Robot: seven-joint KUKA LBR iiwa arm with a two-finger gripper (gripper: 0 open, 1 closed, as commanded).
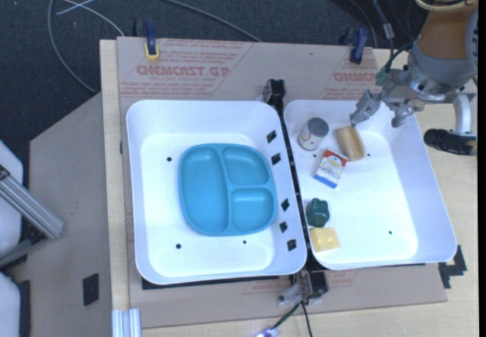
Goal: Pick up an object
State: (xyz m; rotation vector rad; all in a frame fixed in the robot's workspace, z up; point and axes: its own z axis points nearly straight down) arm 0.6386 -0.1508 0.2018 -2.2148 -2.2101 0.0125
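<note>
My gripper hangs over the far edge of the right bin, its two fingers spread apart with nothing between them. Just below its left finger lies a tan cylinder-like object. A small grey can sits left of that. A red, white and blue box lies nearer the bin's middle. Toward the bin's near left corner rest a dark green object and a yellow block.
The left bin holds a blue divided plate. Black clips line the divider between the bins. Blue clamps pin the cardboard base at the back. Cables trail on the dark floor beyond.
</note>
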